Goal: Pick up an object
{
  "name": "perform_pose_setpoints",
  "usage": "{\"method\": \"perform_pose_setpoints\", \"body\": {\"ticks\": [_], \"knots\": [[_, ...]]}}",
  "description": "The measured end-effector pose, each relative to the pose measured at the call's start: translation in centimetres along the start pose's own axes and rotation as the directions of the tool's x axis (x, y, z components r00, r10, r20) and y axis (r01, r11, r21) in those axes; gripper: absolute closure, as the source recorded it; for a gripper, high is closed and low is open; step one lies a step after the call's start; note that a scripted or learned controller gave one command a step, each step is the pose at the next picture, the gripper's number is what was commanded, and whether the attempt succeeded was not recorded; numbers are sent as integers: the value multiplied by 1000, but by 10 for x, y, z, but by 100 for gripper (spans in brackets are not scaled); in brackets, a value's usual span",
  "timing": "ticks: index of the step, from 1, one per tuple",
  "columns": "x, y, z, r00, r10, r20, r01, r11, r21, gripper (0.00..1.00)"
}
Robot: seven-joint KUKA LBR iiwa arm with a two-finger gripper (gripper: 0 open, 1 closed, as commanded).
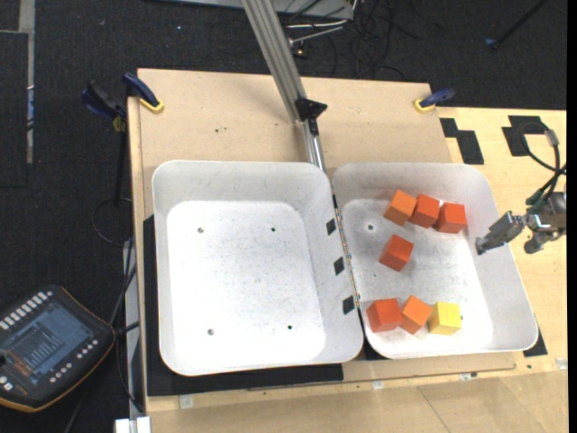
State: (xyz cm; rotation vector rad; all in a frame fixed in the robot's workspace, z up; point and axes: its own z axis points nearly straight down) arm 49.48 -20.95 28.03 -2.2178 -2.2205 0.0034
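Observation:
The right bin (505,278) holds several small blocks. An orange block (401,207), another orange one (425,211) and a red-orange one (452,216) form a row near its back. A single red-orange block (396,252) lies in the middle. Along the front sit a red-orange block (385,314), an orange block (416,313) and a yellow block (445,317). My gripper (494,236) hovers at the bin's right rim, to the right of the back row, with nothing visible between its fingers.
The left bin (239,264) stands beside the right one. A metal pole (275,43) slants down from the top to the gap between the bins. A teach pendant (45,345) lies at the lower left. Clamps (144,93) hold the board's back corners.

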Motion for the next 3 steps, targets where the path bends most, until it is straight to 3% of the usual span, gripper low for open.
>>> {"method": "perform_pose_setpoints", "body": {"ticks": [1,3], "knots": [[0,1,-2,1000,0,1,0,1000,-4,0],[-3,0,122,1000,2,-2,-2,1000,2,0]]}}
